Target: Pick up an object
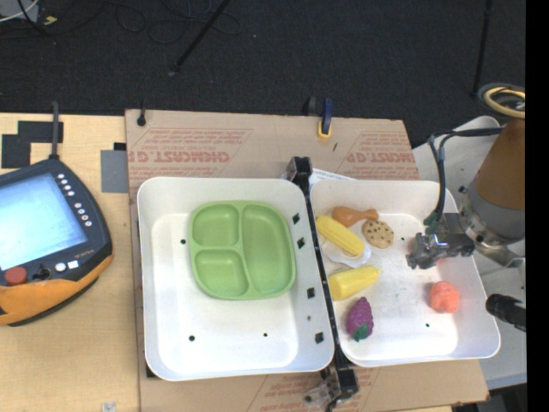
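Seemingly the approach step was in hand: nearest, the purple grapes and orange ball lay in the right bin, the ball at five o'clock just below the gripper, whose state could not be told; a descent onto one object was needed next. Farther sat yellow pepper, corn, cookie, drumstick; the left bin held a green tray.
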### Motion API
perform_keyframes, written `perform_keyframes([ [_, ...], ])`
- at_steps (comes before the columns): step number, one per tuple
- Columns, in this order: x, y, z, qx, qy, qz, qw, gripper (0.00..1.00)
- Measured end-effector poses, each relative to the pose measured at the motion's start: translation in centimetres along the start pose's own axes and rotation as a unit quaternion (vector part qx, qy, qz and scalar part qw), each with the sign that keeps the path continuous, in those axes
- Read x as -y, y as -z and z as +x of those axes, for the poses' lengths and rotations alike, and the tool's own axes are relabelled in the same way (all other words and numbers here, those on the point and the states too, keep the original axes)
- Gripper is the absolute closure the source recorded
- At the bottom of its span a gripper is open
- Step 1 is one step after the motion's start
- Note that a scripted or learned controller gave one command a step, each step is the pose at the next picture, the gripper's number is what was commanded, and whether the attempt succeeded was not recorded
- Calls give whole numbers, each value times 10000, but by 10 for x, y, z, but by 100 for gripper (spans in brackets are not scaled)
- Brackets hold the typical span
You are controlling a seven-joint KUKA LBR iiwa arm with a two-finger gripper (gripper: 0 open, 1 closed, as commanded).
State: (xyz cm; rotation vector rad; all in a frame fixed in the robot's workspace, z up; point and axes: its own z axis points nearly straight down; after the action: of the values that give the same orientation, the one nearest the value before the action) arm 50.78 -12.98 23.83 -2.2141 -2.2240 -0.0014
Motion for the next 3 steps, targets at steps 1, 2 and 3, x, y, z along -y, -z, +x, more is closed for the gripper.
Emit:
perform_keyframes([
  [1, 4, -10, 49, -1, -6, 15, 10000, 100],
  [2, -5, -3, 108, 0, 5, 8, 10000, 100],
  [3, -11, 0, 165, 3, 2, 9, 10000, 100],
])
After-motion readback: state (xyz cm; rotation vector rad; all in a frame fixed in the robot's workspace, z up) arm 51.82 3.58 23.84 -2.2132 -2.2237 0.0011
